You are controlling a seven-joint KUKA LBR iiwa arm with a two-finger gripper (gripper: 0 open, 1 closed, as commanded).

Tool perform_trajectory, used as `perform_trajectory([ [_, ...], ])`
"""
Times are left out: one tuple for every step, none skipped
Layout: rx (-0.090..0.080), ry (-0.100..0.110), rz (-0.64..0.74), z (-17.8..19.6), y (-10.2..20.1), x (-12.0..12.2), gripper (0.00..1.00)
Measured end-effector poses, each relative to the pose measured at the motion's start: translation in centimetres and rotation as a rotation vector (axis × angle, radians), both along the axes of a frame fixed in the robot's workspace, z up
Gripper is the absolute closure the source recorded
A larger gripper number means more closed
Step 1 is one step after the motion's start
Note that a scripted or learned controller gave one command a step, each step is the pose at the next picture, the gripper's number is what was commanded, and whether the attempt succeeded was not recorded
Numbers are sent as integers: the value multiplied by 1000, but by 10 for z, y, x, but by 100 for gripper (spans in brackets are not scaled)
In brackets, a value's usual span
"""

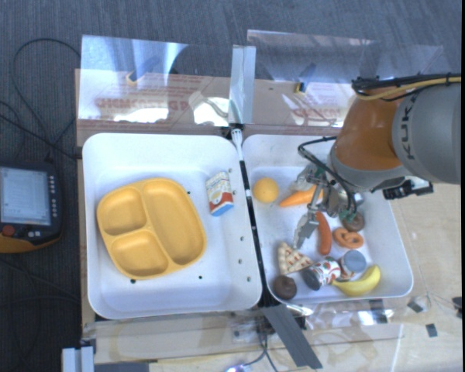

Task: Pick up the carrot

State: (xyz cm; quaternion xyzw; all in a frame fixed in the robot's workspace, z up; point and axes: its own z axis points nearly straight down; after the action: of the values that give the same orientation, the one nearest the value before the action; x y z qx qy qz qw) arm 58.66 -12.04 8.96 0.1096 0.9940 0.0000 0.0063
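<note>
**Closing in on the carrot**

Starting at far left: a black handheld control pendant with a grey screen (pixel 22 205), off the bench. Next, the left shallow white bin (pixel 101 285), holding a yellow three-compartment plastic plate (pixel 149 227) and, toward its right wall, a small white carton with red and blue print (pixel 219 192). Then the right shallow white bin (pixel 399 273): a round yellow lemon-like ball (pixel 266 190) at its left, and just beside that the tapered orange toy carrot (pixel 296 198), lying flat with its thick end under the metal two-finger gripper (pixel 316 208). Fingers apart, one tip hanging below the carrot, nothing clamped between them. Close by, a red-orange sausage-shaped toy (pixel 324 234) and a yellow toy banana (pixel 359 280) at the lower right. Best done by centring over the carrot's middle, straddling it crosswise, descending fully before closing, and steering clear of the ball and the sausage
</note>
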Motion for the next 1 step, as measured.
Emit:
perform_trajectory([
  [3, 0, -338, -1, -14, 42, 0],
])
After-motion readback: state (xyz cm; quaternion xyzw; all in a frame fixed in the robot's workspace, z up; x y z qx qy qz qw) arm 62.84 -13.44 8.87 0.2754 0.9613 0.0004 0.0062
